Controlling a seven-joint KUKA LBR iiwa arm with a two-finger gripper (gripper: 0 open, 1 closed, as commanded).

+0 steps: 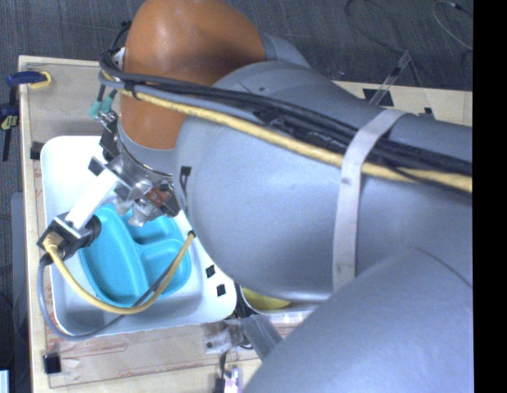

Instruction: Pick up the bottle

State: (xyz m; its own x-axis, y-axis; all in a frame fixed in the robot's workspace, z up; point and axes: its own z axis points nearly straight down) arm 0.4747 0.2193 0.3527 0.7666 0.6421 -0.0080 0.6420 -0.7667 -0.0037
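Hand [141, 207], grip unclear, just above the blue bottle [134, 260] in the left bin [56, 162].

You will find nothing to read here: no text, label, brand, number or sign can be made out on any surface.
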